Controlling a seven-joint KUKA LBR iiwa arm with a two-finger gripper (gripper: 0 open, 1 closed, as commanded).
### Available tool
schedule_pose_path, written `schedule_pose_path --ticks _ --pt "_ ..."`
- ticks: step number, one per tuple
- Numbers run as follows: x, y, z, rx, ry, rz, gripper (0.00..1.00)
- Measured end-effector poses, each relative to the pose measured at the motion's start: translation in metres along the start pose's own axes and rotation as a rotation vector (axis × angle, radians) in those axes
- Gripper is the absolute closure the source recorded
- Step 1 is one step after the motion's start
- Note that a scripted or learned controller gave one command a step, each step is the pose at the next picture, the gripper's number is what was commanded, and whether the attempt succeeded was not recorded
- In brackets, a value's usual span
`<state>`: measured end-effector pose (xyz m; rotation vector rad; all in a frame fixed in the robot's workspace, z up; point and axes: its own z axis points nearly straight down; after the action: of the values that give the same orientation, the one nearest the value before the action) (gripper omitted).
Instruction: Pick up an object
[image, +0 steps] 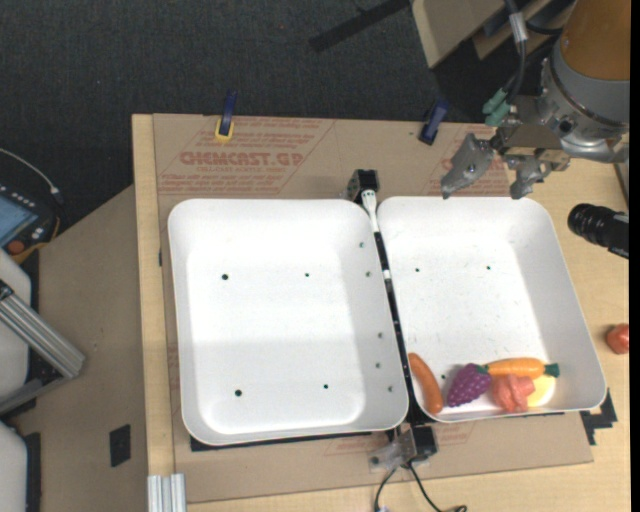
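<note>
Camera view: gripper fingers spread wide apart, nothing between them, tips hanging at the far edge of the right bin, so no grasp yet. Candidate objects are all bunched against that bin's near edge, well apart from the gripper: orange sausage-shaped toy at the near left corner, purple grapes just beside it, then a carrot lying over a pink piece and a yellow one. They touch or overlap, likely slid downhill into a heap, so isolating one looks tricky. Left bin holds nothing to pick. Arm reaches in from the right, wrist roughly vertical, orange band above it, fingers pointing down
</note>
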<state>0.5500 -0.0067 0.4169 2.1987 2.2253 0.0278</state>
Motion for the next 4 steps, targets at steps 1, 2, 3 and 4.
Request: schedule_pose_path --ticks 1,2,3,4 --pt "-0.133 -0.062 -0.066 0.009 -0.011 0.027 0.0" --pt "-0.127 -0.07 -0.125 0.01 -0.007 0.012 0.0" --pt "-0.182 -0.071 -0.098 0.025 -0.004 0.017 0.0" --pt "-0.218 -0.072 -0.06 0.026 -0.003 0.016 0.0"
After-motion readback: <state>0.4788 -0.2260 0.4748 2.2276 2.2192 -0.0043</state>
